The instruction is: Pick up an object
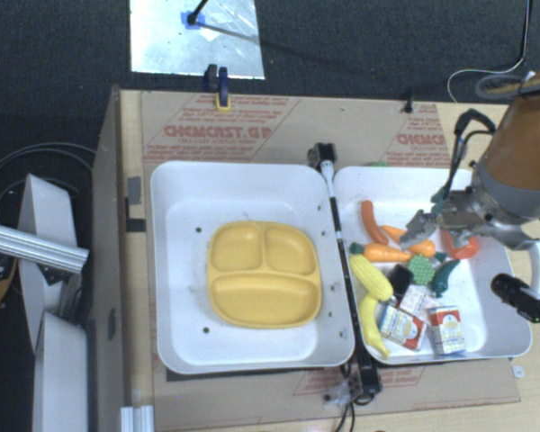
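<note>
Nearest the camera, two small cartons [425, 326] lie at the front of the right bin [513, 331], beside a yellow corn cob [371, 278] and a banana [372, 325]. Behind these lie an orange carrot [386, 253] and green toy pieces [421, 267]. The left bin [175, 241] holds a yellow divided plate [264, 274]. Farther back, the pincer [420, 226] hangs over the right bin's toys; whether it grips anything cannot be told. The worktop [252, 129] lies beyond.

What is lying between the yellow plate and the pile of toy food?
In the camera view, between the yellow divided plate and the toy food lie bare white floor of the left bin and the two bins' adjoining rims with black clips.
</note>
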`<state>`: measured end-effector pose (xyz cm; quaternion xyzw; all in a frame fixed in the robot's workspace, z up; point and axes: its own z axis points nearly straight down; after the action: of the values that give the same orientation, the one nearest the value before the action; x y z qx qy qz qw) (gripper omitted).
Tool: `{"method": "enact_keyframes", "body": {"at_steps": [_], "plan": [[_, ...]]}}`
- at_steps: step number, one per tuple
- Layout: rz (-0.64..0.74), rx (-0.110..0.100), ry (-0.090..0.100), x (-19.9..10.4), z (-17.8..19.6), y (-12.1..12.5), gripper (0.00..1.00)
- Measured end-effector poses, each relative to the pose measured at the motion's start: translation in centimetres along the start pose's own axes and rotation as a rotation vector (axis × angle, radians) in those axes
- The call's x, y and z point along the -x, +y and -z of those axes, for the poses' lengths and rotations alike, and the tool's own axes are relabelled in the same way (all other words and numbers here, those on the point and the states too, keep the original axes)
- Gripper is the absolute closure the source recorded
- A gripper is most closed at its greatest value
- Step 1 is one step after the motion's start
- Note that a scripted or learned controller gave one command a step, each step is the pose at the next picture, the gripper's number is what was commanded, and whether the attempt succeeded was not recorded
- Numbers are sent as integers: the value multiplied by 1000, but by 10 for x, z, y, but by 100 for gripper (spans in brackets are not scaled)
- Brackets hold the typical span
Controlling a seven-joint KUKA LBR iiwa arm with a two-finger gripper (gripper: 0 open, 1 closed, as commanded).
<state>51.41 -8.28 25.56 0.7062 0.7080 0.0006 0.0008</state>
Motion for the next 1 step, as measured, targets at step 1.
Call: {"method": "enact_keyframes", "body": {"at_steps": [1], "plan": [[-2, 1, -1, 44, -171, 20, 0]]}}
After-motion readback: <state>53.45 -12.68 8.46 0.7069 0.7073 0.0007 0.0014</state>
